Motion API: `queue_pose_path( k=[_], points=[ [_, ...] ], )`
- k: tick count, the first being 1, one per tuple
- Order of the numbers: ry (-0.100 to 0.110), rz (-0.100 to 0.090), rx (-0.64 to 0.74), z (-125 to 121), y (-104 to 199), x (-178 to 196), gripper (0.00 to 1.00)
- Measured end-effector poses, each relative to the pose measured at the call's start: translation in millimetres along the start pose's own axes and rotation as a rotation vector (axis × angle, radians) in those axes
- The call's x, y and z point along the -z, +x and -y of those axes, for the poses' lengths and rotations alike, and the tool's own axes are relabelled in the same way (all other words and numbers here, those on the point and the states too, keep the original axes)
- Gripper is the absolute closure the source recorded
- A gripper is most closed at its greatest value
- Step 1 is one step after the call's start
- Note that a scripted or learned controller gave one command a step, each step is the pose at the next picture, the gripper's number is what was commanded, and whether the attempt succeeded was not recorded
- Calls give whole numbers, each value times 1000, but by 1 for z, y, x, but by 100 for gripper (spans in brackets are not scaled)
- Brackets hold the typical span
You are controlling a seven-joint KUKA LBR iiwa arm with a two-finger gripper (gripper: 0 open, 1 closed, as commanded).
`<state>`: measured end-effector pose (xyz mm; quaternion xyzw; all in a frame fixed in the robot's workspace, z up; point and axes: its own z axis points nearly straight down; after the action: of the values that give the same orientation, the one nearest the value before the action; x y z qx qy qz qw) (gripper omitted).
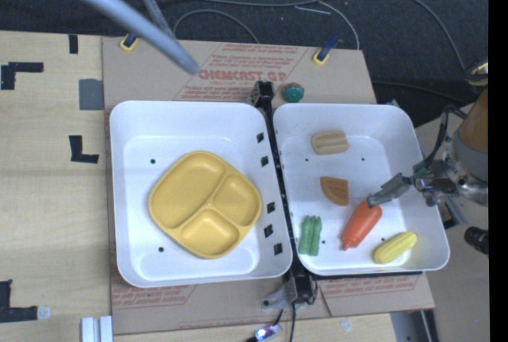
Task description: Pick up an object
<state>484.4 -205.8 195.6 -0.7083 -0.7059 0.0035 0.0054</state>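
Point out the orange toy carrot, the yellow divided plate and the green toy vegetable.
Orange toy carrot [359, 225], camera view, mid-body.
Yellow divided plate [171, 201], camera view, left compartment.
Green toy vegetable [309, 236], camera view, centre.

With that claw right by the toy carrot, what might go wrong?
The gripper sits at the carrot's top end, so it may catch only the tip and slip off. The carrot is slim and rounded and might roll. The yellow corn lies close beside it and may get nudged.

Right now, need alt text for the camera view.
The claw sits low in the right bin, right above the carrot, beside corn, green beans and two bread pieces. The left bin holds a yellow divided plate.
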Motion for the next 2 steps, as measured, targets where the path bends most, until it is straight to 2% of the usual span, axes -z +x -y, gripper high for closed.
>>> queue_pose_path(
  k=[1, 2],
  points=[
    [-11, 3, 4, -3, 0, 5, 0],
    [-7, 2, 4, -12, 0, -47, 0]
  ],
)
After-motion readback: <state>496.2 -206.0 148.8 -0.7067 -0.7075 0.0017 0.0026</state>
